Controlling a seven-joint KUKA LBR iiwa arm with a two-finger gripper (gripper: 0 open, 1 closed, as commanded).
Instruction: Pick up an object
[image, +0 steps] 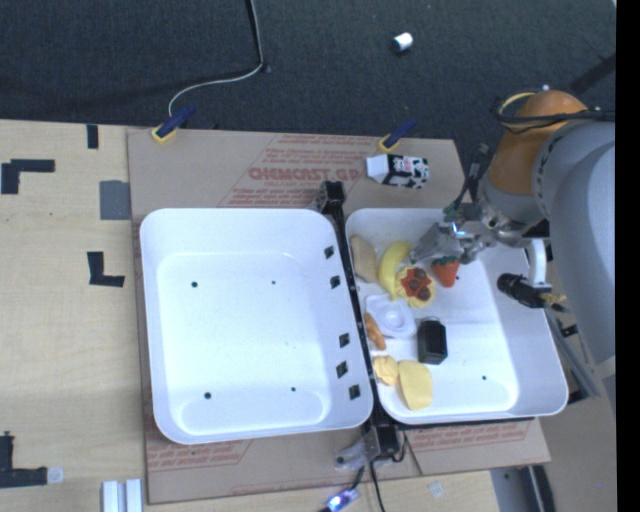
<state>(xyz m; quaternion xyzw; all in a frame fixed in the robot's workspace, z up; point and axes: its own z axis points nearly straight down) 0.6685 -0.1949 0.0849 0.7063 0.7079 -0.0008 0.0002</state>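
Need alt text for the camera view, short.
Seen from above, the grey arm's gripper hangs over the right bin, above a small red object and beside a yellow banana. Also there: a black block and yellow pieces.

Grey arm (585, 230) enters from right side of right bin (520, 395), bulky link overhanging bin's right rim. Orange band (525, 150) sits beyond bin's far right corner, above wrist. Wrist angled down and leftward into bin. Gripper (440, 250) low over bin's far half, pointing toward bin's left wall. Finger spacing unclear.
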